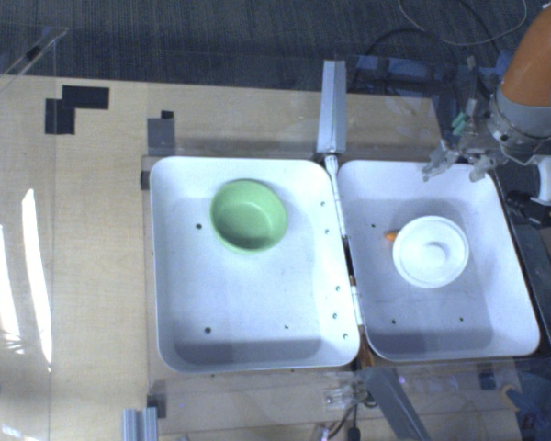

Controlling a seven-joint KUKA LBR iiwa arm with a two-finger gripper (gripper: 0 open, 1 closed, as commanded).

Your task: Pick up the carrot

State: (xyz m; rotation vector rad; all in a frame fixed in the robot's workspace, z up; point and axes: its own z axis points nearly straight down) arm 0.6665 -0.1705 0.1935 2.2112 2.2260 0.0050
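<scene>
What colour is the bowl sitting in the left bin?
Light green: the round green bowl sits in the left white bin, clearest in the camera view.

High slanted view over both bins (257,356)

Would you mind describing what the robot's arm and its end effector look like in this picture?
The arm enters at the view's upper right: a rounded orange band sits above a light grey wrist section. Below it, the end effector is a small grey metal assembly with thin prongs and a touch of green near its mount. Dark cables loop across the floor behind it.
</scene>
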